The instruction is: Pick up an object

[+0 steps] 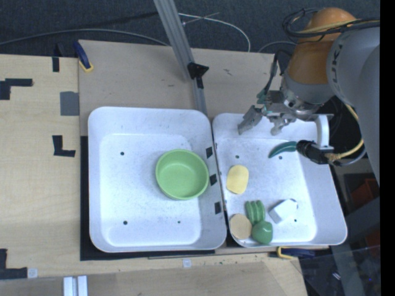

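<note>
- Objects we see in the right bin (321,221): a yellow piece (237,179), a green piece (255,211), a white block (284,211).
- The gripper (264,123) hangs above that bin's far edge, jaws spread, grasping nothing.

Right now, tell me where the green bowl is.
The green bowl sits in the left bin, right of its centre, near the wall shared with the right bin; the pale yellow piece lies just across that wall.

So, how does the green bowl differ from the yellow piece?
The green bowl is larger, round and hollow; the yellow piece is small, flat-looking and oval. The bowl sits alone in the left bin; the yellow piece lies in the right bin among other items. Both are away from the claw.
</note>
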`<action>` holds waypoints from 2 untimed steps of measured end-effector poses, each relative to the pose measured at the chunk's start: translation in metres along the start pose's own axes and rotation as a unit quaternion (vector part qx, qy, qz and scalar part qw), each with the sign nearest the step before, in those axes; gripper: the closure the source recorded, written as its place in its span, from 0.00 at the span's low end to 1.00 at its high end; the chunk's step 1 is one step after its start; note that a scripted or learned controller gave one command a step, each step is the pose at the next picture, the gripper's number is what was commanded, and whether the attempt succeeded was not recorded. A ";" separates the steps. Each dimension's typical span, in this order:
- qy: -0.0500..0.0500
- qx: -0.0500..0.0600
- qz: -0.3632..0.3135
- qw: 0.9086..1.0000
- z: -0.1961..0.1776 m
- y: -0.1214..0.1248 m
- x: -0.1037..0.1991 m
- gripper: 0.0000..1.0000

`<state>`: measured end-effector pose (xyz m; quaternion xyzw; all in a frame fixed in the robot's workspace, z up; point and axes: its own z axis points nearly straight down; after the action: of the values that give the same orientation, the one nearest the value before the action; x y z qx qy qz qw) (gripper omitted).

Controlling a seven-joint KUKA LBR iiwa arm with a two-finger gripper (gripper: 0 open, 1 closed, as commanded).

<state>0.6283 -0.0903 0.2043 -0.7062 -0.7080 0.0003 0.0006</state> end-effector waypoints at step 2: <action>-0.001 0.003 0.001 1.000 0.053 0.002 -0.009 0.00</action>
<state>0.6307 -0.0993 0.1512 -0.7068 -0.7074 0.0029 0.0021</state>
